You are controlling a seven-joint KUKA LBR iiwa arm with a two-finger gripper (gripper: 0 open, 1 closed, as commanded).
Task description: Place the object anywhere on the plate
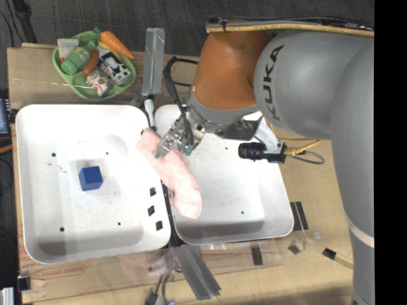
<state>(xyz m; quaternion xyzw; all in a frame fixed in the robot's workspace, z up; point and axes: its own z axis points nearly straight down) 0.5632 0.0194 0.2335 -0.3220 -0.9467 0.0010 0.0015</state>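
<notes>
The arm (299, 81) reaches in from the right and hangs over the top left corner of the right bin (254, 202). Its gripper (177, 140) sits low over the upper end of a pink cloth-like object (175, 173), touching or nearly touching it; whether the claw is wide, narrow or gripping cannot be told, since the wrist hides it. The pink object lies slantwise along the left edge of the right bin, its top end draped over the rim where the two bins meet. A small blue cube (91, 177) rests alone in the left bin (38, 170), well apart from the gripper. Behind the left bin stands a green bowl (70, 75) filled with toy food, including an orange carrot (116, 42). A black cable (172, 81) loops beside the wrist.
</notes>
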